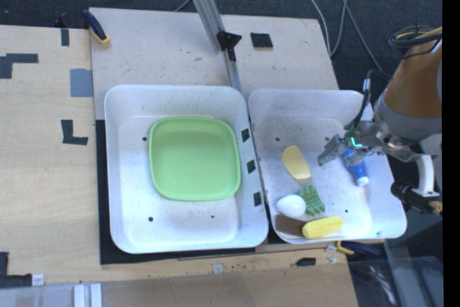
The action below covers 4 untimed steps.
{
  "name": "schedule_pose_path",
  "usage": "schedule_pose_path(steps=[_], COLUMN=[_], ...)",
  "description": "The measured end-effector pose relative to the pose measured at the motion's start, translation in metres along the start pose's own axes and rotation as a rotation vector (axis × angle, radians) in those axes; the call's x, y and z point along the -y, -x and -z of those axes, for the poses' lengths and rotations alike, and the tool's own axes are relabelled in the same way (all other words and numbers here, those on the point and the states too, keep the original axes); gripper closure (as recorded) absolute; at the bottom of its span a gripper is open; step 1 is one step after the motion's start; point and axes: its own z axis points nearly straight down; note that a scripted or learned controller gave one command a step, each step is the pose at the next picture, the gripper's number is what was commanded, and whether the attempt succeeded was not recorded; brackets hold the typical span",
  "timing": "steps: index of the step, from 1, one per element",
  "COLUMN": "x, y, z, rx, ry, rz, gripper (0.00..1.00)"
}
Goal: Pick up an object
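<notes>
1. The hand (338, 149) is hovering low in the right bin (302, 101); the yellow oval (296, 162) is lying just to its left, long axis pointing toward the near wall.
2. The arm (411, 93) is reaching in from the right, wrist angled down.
3. A blue bottle (356, 169) is lying beside the hand.
4. I cannot tell its grip.

No text, label, brand, number or sign can be read anywhere on the bench. The small blue and white tube (356, 169) in the right bin (287, 106) may carry print, but it is too small and blurred to make out.
</notes>
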Motion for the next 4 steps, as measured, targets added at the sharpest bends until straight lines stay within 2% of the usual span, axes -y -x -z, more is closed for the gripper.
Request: schedule_pose_path(steps=[1,2,3,4], x=[0.000,-0.005,-0.006,-0.006], y=[0.000,-0.009,-0.009,-0.008], z=[0.000,-0.055,-0.105,-0.093], rx=[0.000,-0.001,0.001,0.002], ry=[0.000,-0.005,0.001,0.004], rz=[0.000,0.001,0.000,-0.001], gripper=[0.00,0.00,0.00,1.00])
